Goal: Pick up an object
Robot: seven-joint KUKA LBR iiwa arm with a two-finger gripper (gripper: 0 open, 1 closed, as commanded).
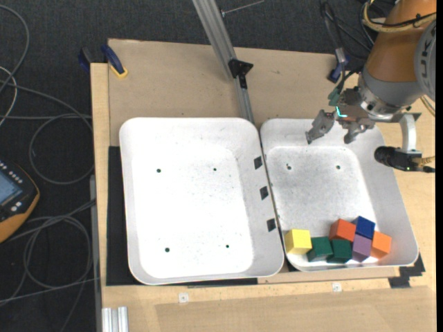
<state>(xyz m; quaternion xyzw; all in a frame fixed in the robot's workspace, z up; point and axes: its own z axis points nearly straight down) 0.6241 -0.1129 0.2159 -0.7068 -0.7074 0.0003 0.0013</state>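
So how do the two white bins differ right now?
The right bin has a cluster of colored blocks packed along its near edge; the left bin shows just bare speckled floor with a few dark dots. The gripper hangs open over the right bin's far edge, well away from the left bin. The left bin also looks wider in this view. Both are shallow, white and sit side by side.

Arm posed at upper right, gripper spread

The grey arm [405, 43] with its orange band is seen reaching in from the right and bent downward at the wrist. The gripper [335, 133] is held pointing down, its two fingers [318, 128] parted, and nothing is seen gripped between them.
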